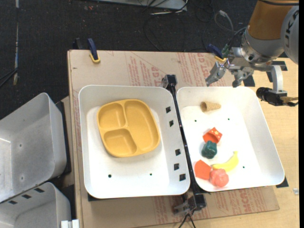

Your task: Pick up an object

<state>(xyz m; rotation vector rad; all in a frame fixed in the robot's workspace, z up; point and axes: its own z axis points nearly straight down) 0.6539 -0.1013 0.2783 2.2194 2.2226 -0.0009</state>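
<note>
Tan and small, the bread piece (210, 107) lies just below our gripper (226, 77), inside the right bin (266, 122). The gripper's fingers stand apart and hold nothing. We risk closing on the bin's far rim if we descend here.

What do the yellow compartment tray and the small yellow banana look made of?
The yellow three-compartment tray: likely moulded plastic, matte with a soft sheen, uniform colour, rounded dividers. The small yellow banana: probably toy plastic or rubber, smooth and evenly coloured; too small to tell which.

Divided plate (128, 127) in left bin (90, 141)
</note>
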